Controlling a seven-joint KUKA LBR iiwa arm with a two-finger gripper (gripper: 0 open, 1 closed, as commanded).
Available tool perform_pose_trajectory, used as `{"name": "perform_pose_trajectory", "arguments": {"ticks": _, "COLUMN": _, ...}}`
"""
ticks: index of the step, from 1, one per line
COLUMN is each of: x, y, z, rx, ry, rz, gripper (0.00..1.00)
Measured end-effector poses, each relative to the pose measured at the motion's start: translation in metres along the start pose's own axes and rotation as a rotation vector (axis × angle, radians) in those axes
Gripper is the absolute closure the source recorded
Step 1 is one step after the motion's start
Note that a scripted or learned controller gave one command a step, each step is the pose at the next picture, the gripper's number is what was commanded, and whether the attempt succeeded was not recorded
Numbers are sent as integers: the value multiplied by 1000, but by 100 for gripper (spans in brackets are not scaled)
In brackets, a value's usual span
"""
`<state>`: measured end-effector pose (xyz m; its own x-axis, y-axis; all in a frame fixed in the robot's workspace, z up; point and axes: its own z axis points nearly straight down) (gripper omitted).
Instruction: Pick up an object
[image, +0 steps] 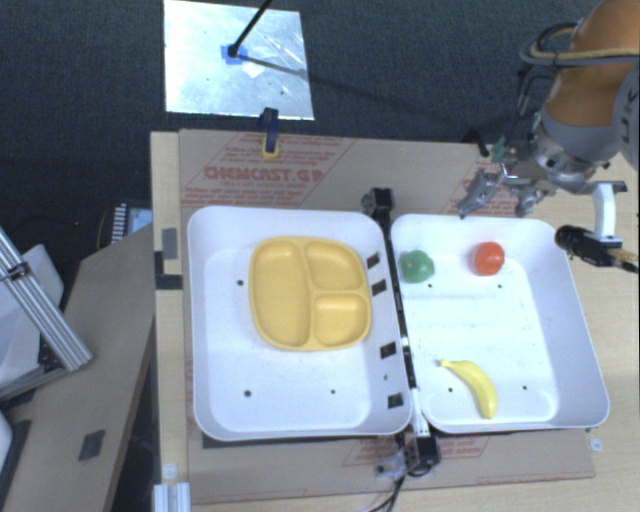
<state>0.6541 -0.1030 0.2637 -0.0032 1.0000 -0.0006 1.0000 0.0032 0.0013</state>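
Gripper (497, 192) hangs above the far rim of the right-hand shallow white bin (575, 300), over bare cardboard, with nothing between its fingers. They look spread, tips apart at either side of the wrist block.

Candidates, all in the right bin:
- small round red-orange ball-like object (488, 258), near the far wall, closest to the gripper
- small green round object (417, 265), beside it toward the centre divider
- yellow plastic banana (474, 385), near the front edge, well apart from the other two

The left-hand white bin (215, 330) bears a yellow three-compartment plastic tray (308, 293). It is flat and wide, a poor pick.

Judgement: approach phase, no descent yet. The red-orange one looks the best target, with the shortest travel and clear space around it. To do it well:
- centre over it before dropping, since a round shape probably rolls if one finger lands first
- keep the fingers wide until they straddle it
- mind the far bin wall, which is close behind the object
- close at mid-height, then lift straight up

Fallback is the banana: grip across its short axis, mid-body.
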Motion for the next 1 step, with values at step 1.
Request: {"name": "perform_pose_trajectory", "arguments": {"ticks": 1, "x": 0, "y": 10, "z": 52, "rx": 3, "ry": 0, "rz": -2, "gripper": 0}}
